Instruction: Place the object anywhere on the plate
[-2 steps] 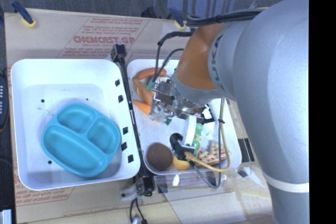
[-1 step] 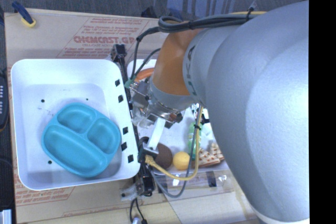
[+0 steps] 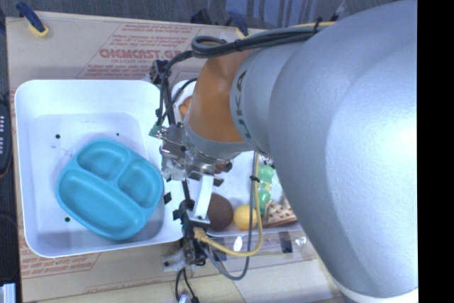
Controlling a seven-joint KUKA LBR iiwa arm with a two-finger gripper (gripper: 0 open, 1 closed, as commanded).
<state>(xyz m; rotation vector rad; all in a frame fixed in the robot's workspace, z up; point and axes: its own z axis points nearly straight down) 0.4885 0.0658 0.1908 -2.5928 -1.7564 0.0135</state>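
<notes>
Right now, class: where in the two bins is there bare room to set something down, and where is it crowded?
Free: the left bin's white floor behind the blue divided plate, towards its far wall, plus the plate's own three compartments. Crowded: the right bin, where the arm covers most of it and a brown ball, a yellow ball and green and waffle-like toys sit together.

Blue plate (image 3: 110, 187) in left bin (image 3: 32, 106)

High slanted view (both bins (image 3: 28, 152))

Smooth matt plastic plate (image 3: 108, 186); glossy white plastic bin (image 3: 42, 104).
</notes>
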